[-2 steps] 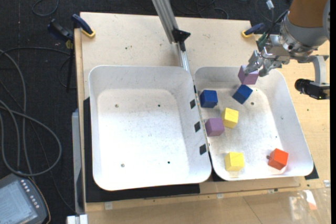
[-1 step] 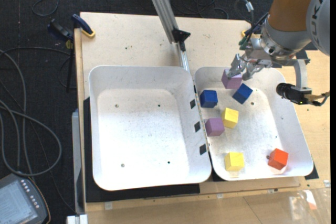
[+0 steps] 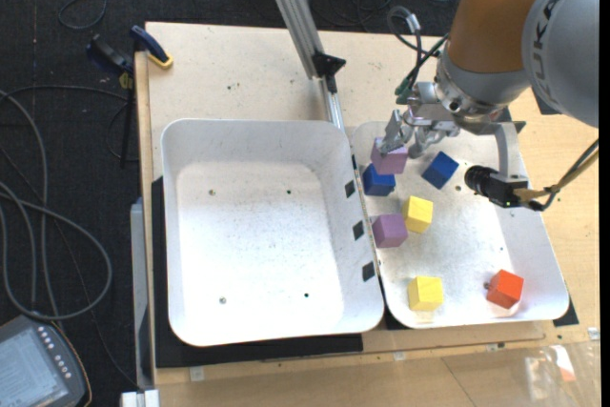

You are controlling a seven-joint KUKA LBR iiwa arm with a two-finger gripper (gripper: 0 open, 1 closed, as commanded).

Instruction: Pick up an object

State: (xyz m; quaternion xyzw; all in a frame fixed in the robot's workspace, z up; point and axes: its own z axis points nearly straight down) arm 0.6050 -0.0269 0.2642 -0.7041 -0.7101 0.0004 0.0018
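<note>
Near the right bin's [image 3: 534, 234] far left corner, the two-finger gripper [image 3: 400, 145] grips a light purple cube [image 3: 389, 159], lifted just above a dark blue cube [image 3: 378, 182] by the left wall.

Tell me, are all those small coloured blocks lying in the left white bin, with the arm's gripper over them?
Not quite: the camera view shows the small coloured blocks lying in the right white bin, not the left one. The gripper is indeed over them.
</note>
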